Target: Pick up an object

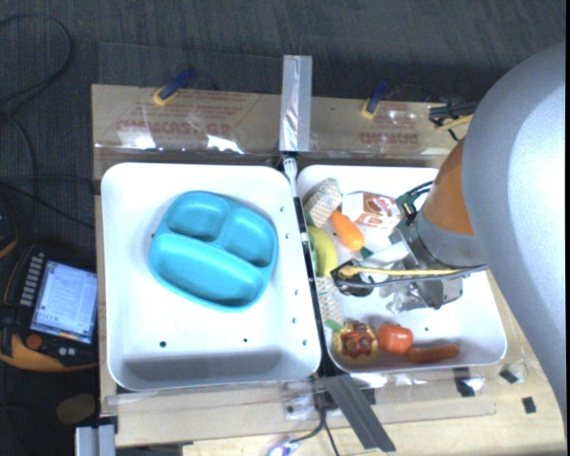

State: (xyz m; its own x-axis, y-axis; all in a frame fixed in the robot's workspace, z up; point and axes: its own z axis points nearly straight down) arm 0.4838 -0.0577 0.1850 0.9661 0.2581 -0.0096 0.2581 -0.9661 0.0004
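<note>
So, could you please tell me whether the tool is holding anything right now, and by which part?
It cannot be told: the tool hangs low over the right bin, hiding its tips.

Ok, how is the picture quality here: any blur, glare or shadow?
Camera view: the arm, close to the lens, is blurred; the blue tray is sharp; glare streaks the clear plastic sheet behind the bins; soft shadow lies along the left bin's near wall.

The grey arm [527,188] reaches in from the right, wrist angled downward.
</note>
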